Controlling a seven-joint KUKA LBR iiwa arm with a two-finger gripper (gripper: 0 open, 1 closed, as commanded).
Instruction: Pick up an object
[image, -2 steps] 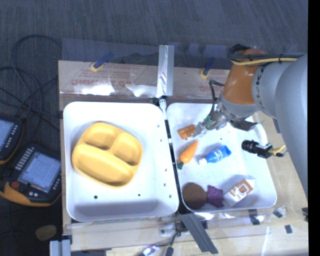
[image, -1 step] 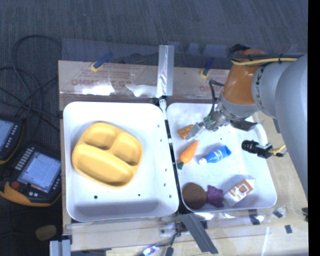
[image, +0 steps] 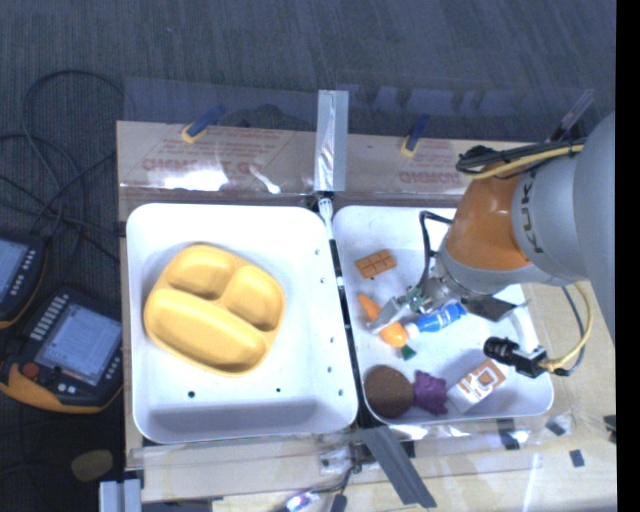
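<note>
Gripper (image: 418, 298) sits low in the right bin (image: 390, 228), just up and view-left of the blue bottle (image: 440, 319), at the bottle's pale cap end. It looks to be touching or nearly touching the bottle there. Can't tell if the gripper is released or clenched, since the wrist hides it from above. Nothing is visibly grasped.

The bottle lies on its side on the bin floor, tilted, w/ the blue end pointing view-right and slightly up. It is approx mid-bin.

Other objs, all placed vs the bottle:
- orange ball (image: 394, 333): just view-left and a bit below, close to the cap end.
- green bit (image: 408, 351): below-left, right next to the ball.
- orange wedge (image: 368, 306): further view-left, near the bin's inner wall.
- brown ridged bar (image: 376, 264): up and view-left, lying flat, apart from the rest.
- brown round obj (image: 388, 391): well below and left, at the bin's near edge.
- purple obj (image: 431, 392): straight below, touching the brown round obj.
- small white-and-orange box (image: 480, 382): below and view-right, tilted, near the purple obj but apart from it.

The arm (image: 560, 220) comes in up and view-right of the bottle, w/ the orange band (image: 485, 225) directly above it in the view.

The left bin (image: 300, 390) is far view-left of the bottle, across the divider. It holds one big yellow lumpy obj (image: 212, 305) covering much of its floor.
</note>
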